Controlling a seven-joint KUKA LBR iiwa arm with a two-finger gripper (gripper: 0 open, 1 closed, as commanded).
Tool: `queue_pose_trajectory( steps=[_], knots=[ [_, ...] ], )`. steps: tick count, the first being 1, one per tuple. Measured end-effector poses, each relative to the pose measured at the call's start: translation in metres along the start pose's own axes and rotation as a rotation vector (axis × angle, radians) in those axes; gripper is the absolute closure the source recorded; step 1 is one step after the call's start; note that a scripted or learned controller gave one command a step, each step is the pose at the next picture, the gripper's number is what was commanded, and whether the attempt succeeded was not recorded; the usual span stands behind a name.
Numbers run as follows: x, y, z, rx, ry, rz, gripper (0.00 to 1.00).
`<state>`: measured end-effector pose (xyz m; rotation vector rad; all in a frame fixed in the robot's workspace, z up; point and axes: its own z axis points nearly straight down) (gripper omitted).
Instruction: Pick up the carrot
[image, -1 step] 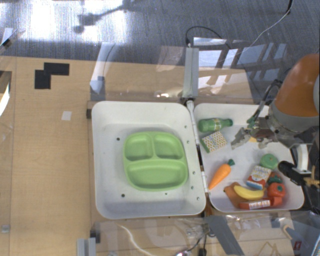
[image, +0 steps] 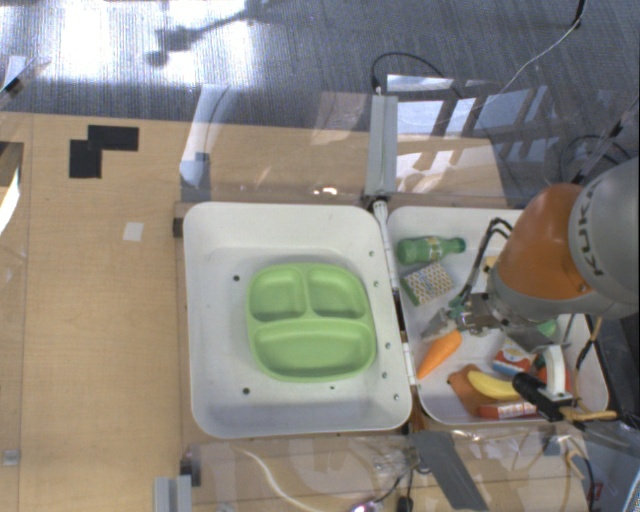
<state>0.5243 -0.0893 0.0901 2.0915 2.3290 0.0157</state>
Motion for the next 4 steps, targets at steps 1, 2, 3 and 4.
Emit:
queue_pose_trajectory(
  steps=[1, 2, 3, 4],
  knots=[
    [0.018, 0.030, -0.096, 0.008, 0.002, -0.143, 0.00],
    [-0.010, -0.025, 0.000, 0.001, -0.001, -0.175, 0.00],
    [-0.008, -0.022, -0.012, -0.009, -0.002, -0.178, 1.00],
    [0.016, 0.011, -0.096, 0.008, 0.001, -0.111, 1.00]
  ],
)
